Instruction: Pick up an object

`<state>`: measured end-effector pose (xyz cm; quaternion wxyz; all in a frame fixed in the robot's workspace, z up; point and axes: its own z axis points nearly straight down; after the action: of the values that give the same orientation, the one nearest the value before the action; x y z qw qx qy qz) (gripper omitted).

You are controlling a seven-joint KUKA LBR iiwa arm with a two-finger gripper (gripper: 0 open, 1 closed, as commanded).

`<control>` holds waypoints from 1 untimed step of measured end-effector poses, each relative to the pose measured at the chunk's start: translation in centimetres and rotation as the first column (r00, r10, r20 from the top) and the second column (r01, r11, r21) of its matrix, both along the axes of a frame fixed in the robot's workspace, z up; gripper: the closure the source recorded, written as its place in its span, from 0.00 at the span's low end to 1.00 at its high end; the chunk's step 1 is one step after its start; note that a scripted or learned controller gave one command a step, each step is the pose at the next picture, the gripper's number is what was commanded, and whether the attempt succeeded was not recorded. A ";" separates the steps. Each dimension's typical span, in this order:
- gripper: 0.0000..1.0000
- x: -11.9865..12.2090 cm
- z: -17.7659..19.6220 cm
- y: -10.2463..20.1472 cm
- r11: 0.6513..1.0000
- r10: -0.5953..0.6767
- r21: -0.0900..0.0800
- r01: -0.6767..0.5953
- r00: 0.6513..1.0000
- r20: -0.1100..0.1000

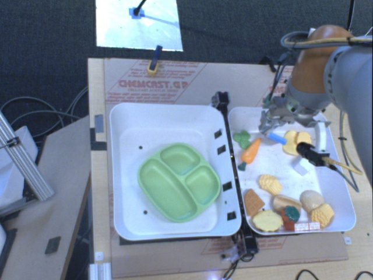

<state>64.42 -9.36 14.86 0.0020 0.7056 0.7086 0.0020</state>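
Claw (269,123): hung low over far end of right bin (344,206); I couldn't tell its state. Nothing seen held.
Blue piece (277,137): just beside claw, toward me.
Carrot (251,150): near, below-left.
Green item (241,137): near, left.
Yellow piece (290,143): near, right.
Step, I judged: approach, pre-grasp. Next move needed: pick one target, prob. blue piece, centre over it, descend.

Bright, even light falls from above, washing both white bins (175,118) nearly to glare, with a paler patch on the sheet (137,16) at the far left. Shadows are soft and short. The picture is slightly soft and grainy throughout, and the dark floor (41,39) stays dim.
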 end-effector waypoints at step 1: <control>1.00 0.0 4.4 0.2 1.000 0.001 0.000 -0.001 1.000 0.000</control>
<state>64.38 -9.20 19.22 0.0019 0.7054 0.7088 0.0018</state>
